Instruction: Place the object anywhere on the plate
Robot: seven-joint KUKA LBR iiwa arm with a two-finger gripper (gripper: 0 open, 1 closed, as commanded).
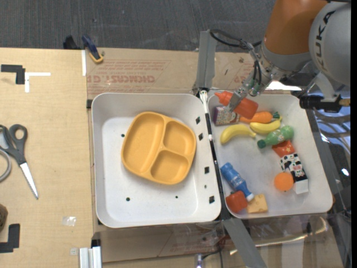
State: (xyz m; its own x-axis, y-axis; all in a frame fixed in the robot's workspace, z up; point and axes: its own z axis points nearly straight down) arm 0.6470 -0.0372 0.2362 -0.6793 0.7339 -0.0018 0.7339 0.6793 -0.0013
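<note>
1. The gripper (237, 100) hangs low over the far left corner of the right bin (321, 200), its fingers down among the toys there; whether they are spread or closed I cannot tell, since they blur into the clutter.
2. Right at the fingertips sit an orange bottle (225, 98), a small purple packet (224, 115) and an orange block (246, 109), all crowded together; none of them shows clearly between the fingers.
3. Just beyond lie a carrot (262, 116), two bananas (236, 133) touching end to end, and a green bottle (275, 137) with a red piece (283, 148) beside it.
4. Nearer the front of the same bin: a black-and-white milk carton (293, 168), an orange ball (283, 182), a blue bottle (235, 178), a red pepper (236, 202) and a cheese wedge (257, 205).
5. The left bin (106, 166) holds the yellow plate (159, 148), three compartments, lying flat near the middle; it is well apart from the gripper.
6. On the wooden bench (44, 166) to the left lie scissors (21, 158).
</note>
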